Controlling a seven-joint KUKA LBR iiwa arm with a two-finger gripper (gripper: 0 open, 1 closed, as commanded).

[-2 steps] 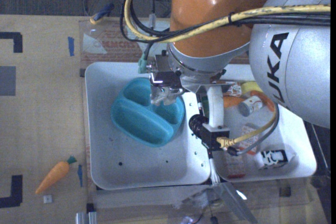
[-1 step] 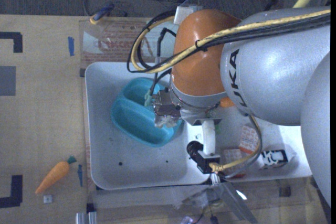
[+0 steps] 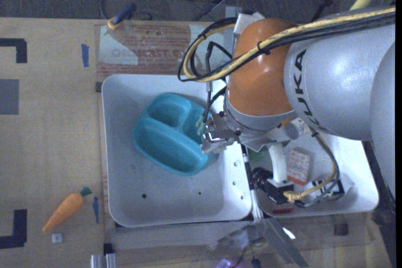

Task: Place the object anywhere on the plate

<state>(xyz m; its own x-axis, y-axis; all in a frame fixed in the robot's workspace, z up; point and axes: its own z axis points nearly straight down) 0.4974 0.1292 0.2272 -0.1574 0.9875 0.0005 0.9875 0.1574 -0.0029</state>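
The grey arm (image 3: 333, 66) reaches over the bins. A teal plate (image 3: 168, 133) lies in the left bin (image 3: 125, 198), its long axis diagonal. The claw (image 3: 210, 135) sits at the plate's right edge; its opening cannot be told. A toy carrot (image 3: 63, 210) lies on the surface (image 3: 44, 135), leaves pointing upper right.

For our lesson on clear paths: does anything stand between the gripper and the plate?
Nothing visible does. The gripper hangs right at the right edge of the teal plate in the left bin, with no thing seen between them. The arm hides part of that edge, so that part cannot be checked.
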